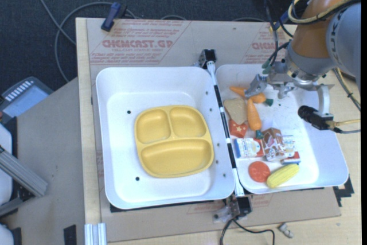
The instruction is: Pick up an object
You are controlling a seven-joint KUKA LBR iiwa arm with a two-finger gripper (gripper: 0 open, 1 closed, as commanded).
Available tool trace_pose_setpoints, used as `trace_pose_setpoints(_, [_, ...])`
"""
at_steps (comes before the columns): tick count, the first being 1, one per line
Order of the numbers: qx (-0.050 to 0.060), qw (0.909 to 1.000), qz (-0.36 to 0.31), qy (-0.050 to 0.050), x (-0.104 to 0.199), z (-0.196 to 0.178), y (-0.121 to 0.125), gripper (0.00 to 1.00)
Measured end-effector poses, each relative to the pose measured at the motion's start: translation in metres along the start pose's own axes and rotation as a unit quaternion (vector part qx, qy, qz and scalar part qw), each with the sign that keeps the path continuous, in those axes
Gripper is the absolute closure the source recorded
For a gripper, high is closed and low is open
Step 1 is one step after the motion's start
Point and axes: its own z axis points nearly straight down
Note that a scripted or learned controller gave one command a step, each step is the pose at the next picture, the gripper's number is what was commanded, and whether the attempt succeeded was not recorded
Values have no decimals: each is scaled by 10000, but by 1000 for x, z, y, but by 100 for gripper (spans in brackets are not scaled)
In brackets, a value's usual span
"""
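A: Over the right bin (338, 164), far end, the gripper (271, 84) hangs low. Fingers look spread, a light one toward the divider and a darker one toward the arm, with nothing between them.

B: Nearest candidate?

A: Carrot (253, 115). It lies just in front of the fingers, toward the camera, close but apart from them. Its long axis runs roughly from the far end of the bin toward the near end, thick end nearer the camera, tip under a small orange piece (259, 98) beside the light finger.

B: Neighbours?

A: Bread slice (234, 109) touches the carrot on the divider side. Nearer the camera: a red piece (238, 129), a printed packet (269, 146), a tomato (259, 171) and corn (283, 174). The left bin (114, 123) holds a yellow tray (174, 140).

B: Judgement?

A: Nothing is picked yet. The grab probably needs a short shift toward the camera, closing across the carrot's width, not along it. Risk: catching the bread too.
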Motion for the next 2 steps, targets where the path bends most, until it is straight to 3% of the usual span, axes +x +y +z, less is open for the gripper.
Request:
trace_pose_setpoints(1, [-58, 10000, 0, -23, 18, 43, -1, 0])
trace_pose_setpoints(2, [-61, 10000, 5, -29, 18, 33, -1, 100])
